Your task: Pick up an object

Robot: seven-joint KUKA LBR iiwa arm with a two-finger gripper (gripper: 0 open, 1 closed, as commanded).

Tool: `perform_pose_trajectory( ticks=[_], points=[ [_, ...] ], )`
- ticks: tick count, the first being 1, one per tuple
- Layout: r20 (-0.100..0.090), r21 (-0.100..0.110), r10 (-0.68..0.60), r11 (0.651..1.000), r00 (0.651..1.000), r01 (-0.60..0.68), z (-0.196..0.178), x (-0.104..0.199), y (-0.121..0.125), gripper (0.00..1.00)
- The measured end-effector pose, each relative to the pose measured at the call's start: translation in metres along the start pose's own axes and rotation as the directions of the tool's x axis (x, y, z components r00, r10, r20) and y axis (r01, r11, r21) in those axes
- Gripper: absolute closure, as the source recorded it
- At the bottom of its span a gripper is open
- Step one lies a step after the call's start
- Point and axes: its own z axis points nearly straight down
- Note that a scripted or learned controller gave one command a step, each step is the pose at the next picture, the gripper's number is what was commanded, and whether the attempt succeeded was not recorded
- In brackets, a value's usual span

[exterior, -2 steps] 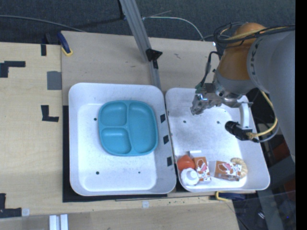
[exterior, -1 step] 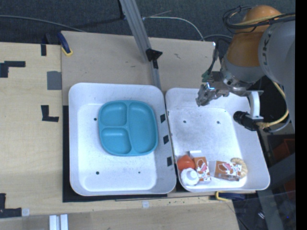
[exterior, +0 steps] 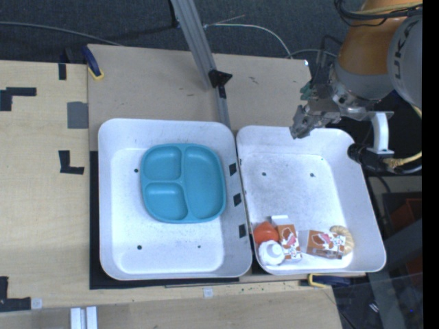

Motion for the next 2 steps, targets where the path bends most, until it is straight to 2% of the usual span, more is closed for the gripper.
perform_pose_trajectory(
  ticks=[2],
  points=[
    [-0.001, 0.008, -0.003, 1.0, 1.0, 0.003, 0.031, 0.091, 0.022, 1.0]
  ],
)
